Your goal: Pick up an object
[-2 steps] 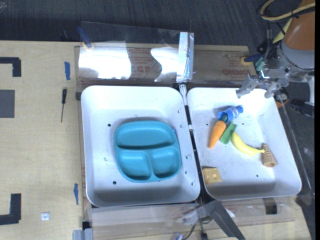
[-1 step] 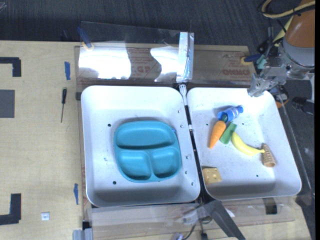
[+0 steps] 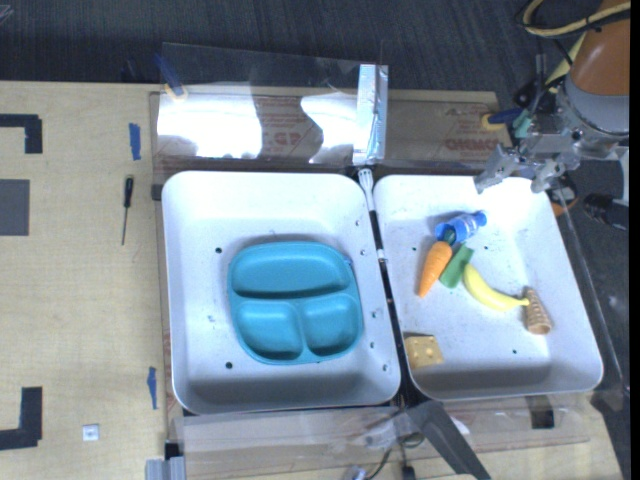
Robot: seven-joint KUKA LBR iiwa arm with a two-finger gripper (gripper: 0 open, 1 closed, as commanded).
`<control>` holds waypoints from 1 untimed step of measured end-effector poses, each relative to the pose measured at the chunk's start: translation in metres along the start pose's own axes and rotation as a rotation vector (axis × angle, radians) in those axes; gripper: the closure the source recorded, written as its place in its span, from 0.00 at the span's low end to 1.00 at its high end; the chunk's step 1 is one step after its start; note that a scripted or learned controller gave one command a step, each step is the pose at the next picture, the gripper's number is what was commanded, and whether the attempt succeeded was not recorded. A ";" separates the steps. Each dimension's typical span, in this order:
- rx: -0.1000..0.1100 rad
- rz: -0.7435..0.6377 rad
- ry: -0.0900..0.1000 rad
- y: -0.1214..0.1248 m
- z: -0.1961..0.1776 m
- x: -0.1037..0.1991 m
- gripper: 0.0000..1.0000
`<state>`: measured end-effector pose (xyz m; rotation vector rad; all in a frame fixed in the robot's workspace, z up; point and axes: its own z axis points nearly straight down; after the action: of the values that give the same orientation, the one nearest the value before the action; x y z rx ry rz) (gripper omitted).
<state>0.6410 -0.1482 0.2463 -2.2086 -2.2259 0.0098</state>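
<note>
Several toys, carrot [image 3: 433, 265] and banana [image 3: 490, 293] among them, crowd one bin [image 3: 570, 368]. The jaws [image 3: 520, 168] hover above its corner, their opening impossible to tell. Close neighbours could spoil any grasp.

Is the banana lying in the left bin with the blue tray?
No, the banana lies in the right bin, beside the carrot; the blue tray sits alone in the left bin.

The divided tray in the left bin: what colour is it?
Plain turquoise blue, no pattern; the divided tray is clearest in the camera view, against the white left bin.
</note>
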 end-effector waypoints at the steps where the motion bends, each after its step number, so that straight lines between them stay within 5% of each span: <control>1: -0.005 -0.088 0.001 -0.002 0.153 0.020 0.00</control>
<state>0.6379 -0.1287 0.0930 -2.1109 -2.3223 0.0034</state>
